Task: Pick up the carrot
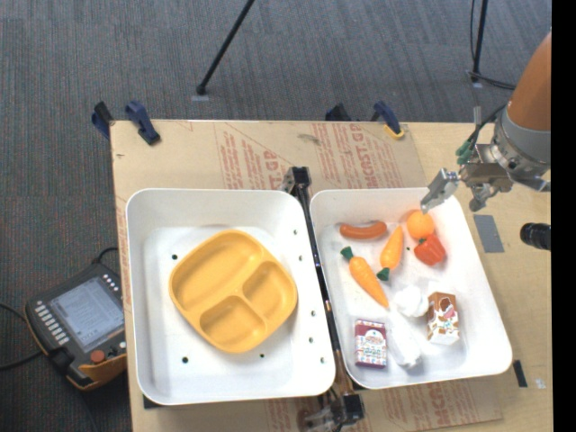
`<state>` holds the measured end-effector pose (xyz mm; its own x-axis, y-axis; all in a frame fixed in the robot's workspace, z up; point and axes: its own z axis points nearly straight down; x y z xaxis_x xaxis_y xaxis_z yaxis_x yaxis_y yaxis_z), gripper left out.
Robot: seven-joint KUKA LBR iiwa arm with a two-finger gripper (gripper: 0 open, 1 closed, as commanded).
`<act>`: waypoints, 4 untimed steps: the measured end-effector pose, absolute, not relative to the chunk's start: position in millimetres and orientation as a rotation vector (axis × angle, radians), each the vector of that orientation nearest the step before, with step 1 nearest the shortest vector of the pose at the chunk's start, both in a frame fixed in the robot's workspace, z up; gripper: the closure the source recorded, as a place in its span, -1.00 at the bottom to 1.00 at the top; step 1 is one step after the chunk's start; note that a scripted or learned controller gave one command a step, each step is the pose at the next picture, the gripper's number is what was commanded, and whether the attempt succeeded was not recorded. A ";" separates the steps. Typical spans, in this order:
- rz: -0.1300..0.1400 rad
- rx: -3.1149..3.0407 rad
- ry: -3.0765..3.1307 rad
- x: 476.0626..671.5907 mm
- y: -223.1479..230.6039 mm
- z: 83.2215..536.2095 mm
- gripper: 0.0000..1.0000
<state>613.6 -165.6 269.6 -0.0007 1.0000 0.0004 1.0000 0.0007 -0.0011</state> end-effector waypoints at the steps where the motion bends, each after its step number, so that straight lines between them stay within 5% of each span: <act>1: 0.004 -2.217 -2.218 600.2 -118.1 150.1 -1.00; 2: -0.021 -2.227 -2.229 596.3 -109.2 96.3 -1.00; 3: -0.023 -2.238 -2.227 597.5 -111.9 107.5 1.00; 4: -0.001 -2.219 -2.223 601.1 -59.3 188.3 1.00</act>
